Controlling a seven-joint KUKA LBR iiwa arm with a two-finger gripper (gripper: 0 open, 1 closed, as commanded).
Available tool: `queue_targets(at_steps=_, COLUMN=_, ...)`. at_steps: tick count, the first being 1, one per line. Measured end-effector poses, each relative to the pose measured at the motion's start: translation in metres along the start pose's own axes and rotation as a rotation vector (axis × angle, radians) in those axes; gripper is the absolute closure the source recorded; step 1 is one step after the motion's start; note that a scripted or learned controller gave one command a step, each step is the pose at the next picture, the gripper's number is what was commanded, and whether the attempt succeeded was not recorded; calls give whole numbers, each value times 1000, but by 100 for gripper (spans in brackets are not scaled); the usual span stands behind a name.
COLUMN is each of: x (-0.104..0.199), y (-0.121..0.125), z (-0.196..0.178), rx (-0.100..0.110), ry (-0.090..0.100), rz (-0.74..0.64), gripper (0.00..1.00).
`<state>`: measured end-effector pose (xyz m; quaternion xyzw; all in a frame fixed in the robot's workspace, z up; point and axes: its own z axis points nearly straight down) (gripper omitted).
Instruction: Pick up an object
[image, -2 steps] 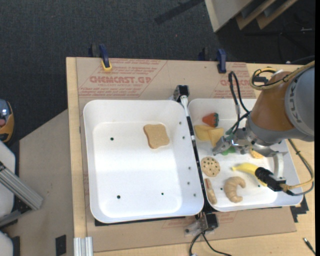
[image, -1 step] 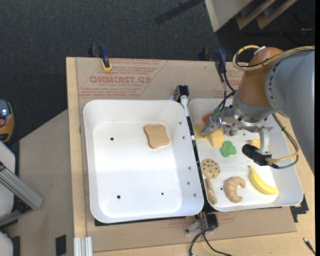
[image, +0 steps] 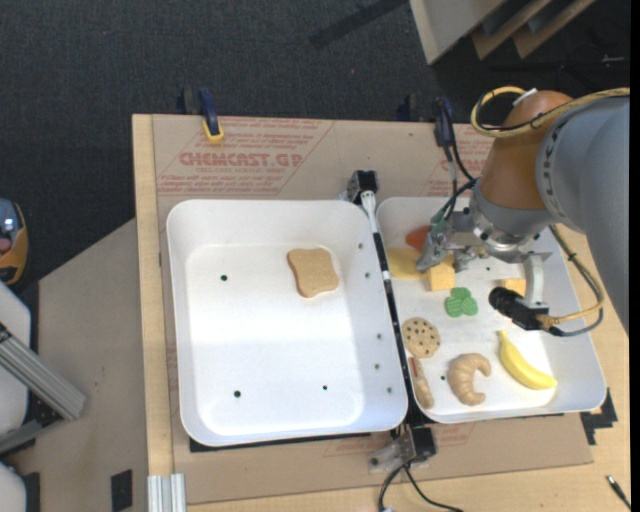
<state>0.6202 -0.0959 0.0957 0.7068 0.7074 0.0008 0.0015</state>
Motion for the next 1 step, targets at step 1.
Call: queue_targets(at_steps=1, x=60, y=50, z=-96, rx=-11, ry=2, rz=-7, gripper=100)
